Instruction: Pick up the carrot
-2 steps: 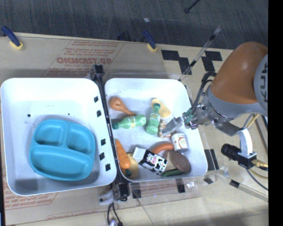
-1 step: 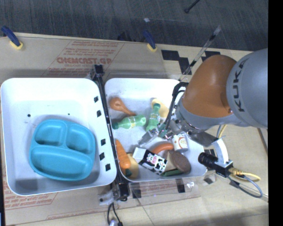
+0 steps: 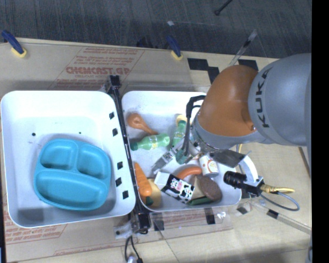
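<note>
From my station I see the arm (image 3: 263,103) reaching in from the right, its orange band over the right bin (image 3: 153,100). The gripper (image 3: 182,149) hangs down into the middle of that bin, just beside a green bottle (image 3: 151,142) lying on its side. I cannot tell how the claw stands; the wrist covers most of it and the detail there is too fine.

The carrot (image 3: 142,180) lies against the left wall of the right bin, near the front corner, pointing along that wall. It is apart from the gripper, lower and to the left, and nothing grips it.

Other contents of the right bin: an orange, pear-shaped item (image 3: 139,122) near the back, a black-and-white carton (image 3: 179,187) at the front, a brown rounded piece (image 3: 210,188) beside it, and a red, sausage-like item (image 3: 187,171) between them.

The left bin (image 3: 22,108) holds a blue divided tray (image 3: 74,174), lying flat toward its front.
</note>
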### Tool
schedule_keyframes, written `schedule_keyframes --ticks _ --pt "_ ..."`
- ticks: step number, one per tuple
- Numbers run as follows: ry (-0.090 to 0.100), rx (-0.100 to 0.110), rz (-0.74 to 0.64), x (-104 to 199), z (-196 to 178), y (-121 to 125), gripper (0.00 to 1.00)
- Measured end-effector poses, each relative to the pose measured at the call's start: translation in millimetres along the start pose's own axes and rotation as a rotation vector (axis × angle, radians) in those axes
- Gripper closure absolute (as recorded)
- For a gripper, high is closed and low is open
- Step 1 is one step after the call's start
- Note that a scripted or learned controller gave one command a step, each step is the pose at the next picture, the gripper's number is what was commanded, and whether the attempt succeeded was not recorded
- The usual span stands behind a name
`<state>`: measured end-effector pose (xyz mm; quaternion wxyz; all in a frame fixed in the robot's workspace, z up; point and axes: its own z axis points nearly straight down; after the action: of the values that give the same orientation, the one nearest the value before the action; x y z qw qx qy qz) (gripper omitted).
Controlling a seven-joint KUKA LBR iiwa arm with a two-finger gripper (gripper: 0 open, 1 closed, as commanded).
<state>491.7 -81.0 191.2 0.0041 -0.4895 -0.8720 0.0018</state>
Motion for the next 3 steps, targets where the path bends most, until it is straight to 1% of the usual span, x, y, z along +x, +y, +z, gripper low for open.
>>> schedule_keyframes --ticks 1,2,3 --pt "-0.001 0.0 -0.126 52.8 0.4 14.8 0.0" --pt "-0.001 0.001 -0.051 -5.9 54.5 -22.5 0.0" --pt "-0.01 -0.004 -0.036 -96.8 34.0 -21.9 0.0"
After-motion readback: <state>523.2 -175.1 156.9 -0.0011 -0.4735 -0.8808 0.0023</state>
